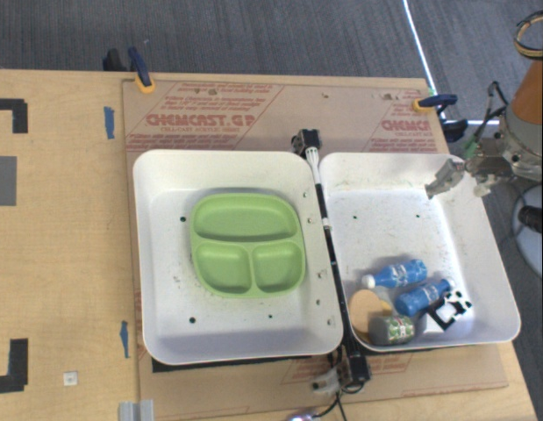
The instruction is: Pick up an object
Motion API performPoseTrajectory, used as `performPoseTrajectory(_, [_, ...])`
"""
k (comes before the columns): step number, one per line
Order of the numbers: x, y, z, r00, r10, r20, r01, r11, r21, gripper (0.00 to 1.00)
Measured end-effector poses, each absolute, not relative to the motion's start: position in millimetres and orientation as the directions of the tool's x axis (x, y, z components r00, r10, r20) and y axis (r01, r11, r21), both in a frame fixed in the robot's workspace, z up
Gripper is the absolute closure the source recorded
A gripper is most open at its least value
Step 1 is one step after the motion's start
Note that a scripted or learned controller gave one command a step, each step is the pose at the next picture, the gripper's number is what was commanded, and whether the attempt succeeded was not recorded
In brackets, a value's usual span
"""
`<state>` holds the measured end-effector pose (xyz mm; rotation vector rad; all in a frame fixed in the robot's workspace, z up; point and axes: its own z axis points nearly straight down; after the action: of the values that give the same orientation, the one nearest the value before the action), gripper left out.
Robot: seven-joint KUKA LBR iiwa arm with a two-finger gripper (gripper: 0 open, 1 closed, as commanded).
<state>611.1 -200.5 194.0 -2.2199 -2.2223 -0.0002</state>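
Observation:
Several small objects lie in the front corner of the right bin (pixel 403 209): two blue bottles (pixel 399 274) (pixel 423 298), a tan round piece (pixel 366 308), a small green-labelled can (pixel 398 329) and a black-and-white checkered block (pixel 452 309). My gripper (pixel 462 181) hangs over the bin's far right corner, well behind that cluster. Its two grey fingers (pixel 445 179) stand apart, open, with nothing between them.
A green three-section plate (pixel 249 242) lies in the middle of the left bin (pixel 157 235). A black clamp (pixel 305 140) sits on the ridge where the two bins meet. Blue and orange clamps (pixel 433 103) hold the cardboard sheet at the back.

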Motion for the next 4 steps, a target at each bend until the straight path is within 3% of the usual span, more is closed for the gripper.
performPoseTrajectory(1, [548.4,-153.4,127.1,-0.334,0.942,0.002,0.942,0.334,-0.001,0.00])
performPoseTrajectory(2, [495.1,-105.9,86.2,-0.442,0.897,-0.002,0.897,0.442,0.004,0.00])
performPoseTrajectory(3, [497.2,-106.0,97.2,-0.441,0.898,-0.006,0.897,0.441,0.009,1.00])
performPoseTrajectory(4, [479.7,-10.6,184.7,-0.359,0.933,0.000,0.933,0.359,0.001,1.00])
